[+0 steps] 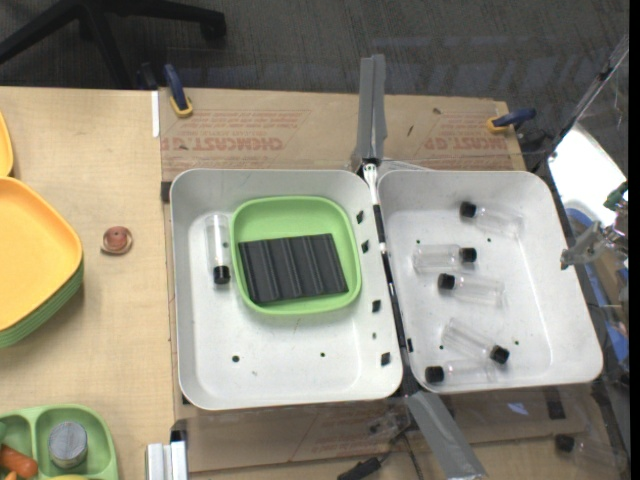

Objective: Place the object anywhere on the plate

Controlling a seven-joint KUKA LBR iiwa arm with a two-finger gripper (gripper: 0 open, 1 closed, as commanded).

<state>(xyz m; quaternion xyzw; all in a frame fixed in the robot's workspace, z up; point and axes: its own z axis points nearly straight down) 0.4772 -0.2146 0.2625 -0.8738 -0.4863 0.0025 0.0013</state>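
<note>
Clear plastic vials with black caps [470, 346] are scattered across the right white bin [560, 368]. In the left white bin [280, 378], a lone capped vial [217, 243] is laid just left of the green square plate [295, 211], not on it. At the frame's right edge the grey gripper [592, 246] is blurred; whether it is wide or narrow cannot be told.

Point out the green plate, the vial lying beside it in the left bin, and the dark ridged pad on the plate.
green plate [296, 211]: camera view, bare upper rim.
vial [218, 244]: camera view, clear body above its black cap.
dark ridged pad [294, 267]: camera view, centre of its ribbed top.
</note>
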